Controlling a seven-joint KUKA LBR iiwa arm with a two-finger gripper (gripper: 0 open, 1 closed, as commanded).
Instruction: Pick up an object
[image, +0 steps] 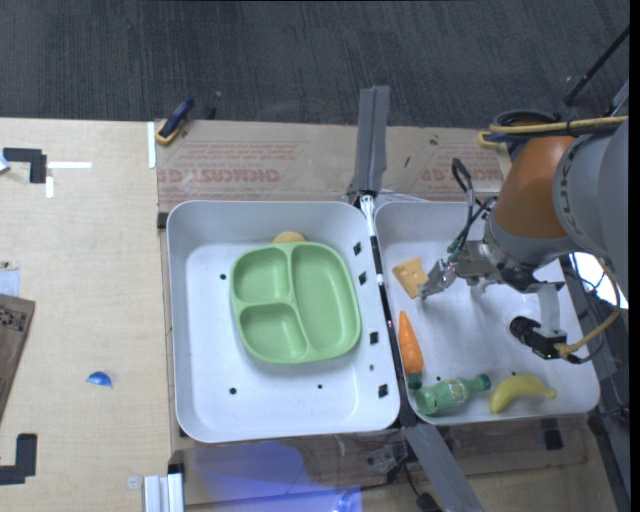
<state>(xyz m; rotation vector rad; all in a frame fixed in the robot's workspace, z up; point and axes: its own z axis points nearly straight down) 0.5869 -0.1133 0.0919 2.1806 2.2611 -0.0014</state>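
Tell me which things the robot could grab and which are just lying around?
For the job:
gripper
cheese wedge
carrot
green bottle
banana

Just lying about:
green divided plate
small yellow thing behind the plate
blue bit on the bench
blue-and-yellow tool

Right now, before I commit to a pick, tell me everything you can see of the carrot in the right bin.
The carrot is a small orange, tapered piece, smooth and plastic-looking like toy food. It lies flat on the floor of the right bin, close along the bin's left wall, its narrow end pointing up the view and its thicker end toward the green bottle, which it nearly meets. The cheese-like yellow wedge sits just above it, apart. The tool is above and to the right of it, not touching.
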